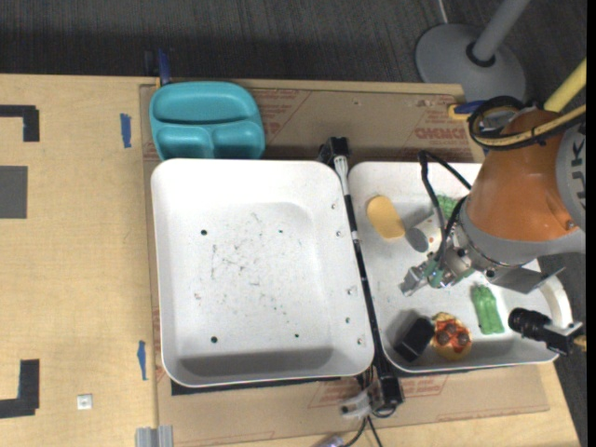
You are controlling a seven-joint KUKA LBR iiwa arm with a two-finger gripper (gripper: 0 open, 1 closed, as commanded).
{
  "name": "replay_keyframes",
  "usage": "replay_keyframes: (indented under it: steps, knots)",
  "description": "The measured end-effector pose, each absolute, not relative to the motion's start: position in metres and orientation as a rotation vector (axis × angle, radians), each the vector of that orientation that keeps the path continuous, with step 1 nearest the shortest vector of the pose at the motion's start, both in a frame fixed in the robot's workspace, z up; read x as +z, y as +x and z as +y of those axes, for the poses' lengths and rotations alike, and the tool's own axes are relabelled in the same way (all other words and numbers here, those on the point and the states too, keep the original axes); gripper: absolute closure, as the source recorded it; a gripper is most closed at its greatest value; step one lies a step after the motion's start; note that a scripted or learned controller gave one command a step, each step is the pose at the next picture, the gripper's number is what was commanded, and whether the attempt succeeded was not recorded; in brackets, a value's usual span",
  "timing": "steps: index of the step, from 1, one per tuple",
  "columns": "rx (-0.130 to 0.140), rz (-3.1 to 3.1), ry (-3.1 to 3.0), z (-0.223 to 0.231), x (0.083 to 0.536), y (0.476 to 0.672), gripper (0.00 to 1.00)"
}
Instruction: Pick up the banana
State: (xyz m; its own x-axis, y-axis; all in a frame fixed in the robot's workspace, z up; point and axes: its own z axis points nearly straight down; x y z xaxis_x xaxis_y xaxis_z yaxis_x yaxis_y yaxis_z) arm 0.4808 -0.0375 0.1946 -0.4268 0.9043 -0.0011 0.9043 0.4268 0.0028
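Still early, by the look of it: nothing has been lifted. The bench (74,250) carries two white bins. The left bin (251,250) shows only a scuffed floor, and all the loose items lie in the right bin (391,282). The arm (517,198) reaches over that right bin and covers much of its far side. A teal tray (205,119) sits beyond the left bin, apart from the work.

The gripper (426,276) hangs low over the middle of the right bin. It is too small and cluttered to say whether it is spread or closed, and nothing can be seen held in it.

The likeliest banana (385,217) is a stubby yellow lump near the right bin's upper left corner, resting on the floor, near the gripper but apart from it. I cannot be sure of its identity.

A green piece (486,309), a red-and-yellow item (451,333) and a black block (413,338) lie along the near edge.

The approach, grasp and lift all remain.
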Motion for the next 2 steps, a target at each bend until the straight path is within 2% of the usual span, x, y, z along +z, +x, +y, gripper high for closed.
replay_keyframes:
  steps: [2]
  knots:
    - [0.008, 2.646, 1.675, -0.037, 0.215, 0.483, 1.0]
